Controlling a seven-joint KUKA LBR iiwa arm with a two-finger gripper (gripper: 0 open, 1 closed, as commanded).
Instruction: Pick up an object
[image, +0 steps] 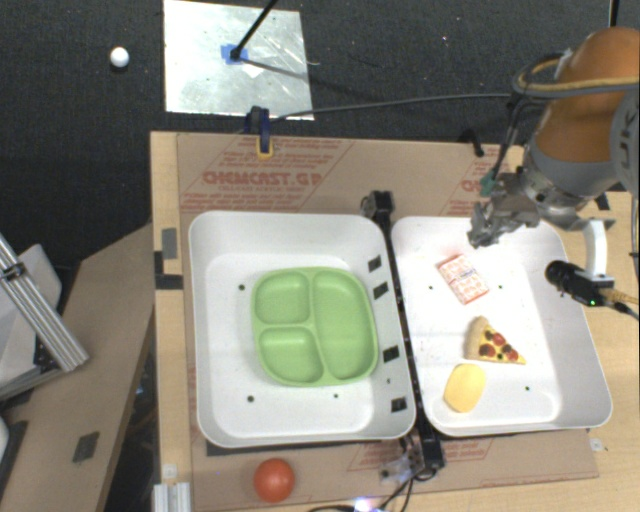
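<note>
The right bin (570, 330) holds a small red-and-white packet (462, 277), a toy pizza slice (491, 343) and a yellow rounded piece (464, 387). My gripper (484, 233) hangs over the bin's far edge, above and a little right of the packet, with nothing seen between its fingers. The grey arm with its orange band (595, 60) reaches in from the upper right. The left bin (215, 260) holds a green divided plate (314, 325).
A red ball (273, 479) lies on the cardboard in front of the left bin. A black clamp (378, 205) sits where the two bins meet at the back. A black fitting (572, 280) sticks in over the right bin's right rim.
</note>
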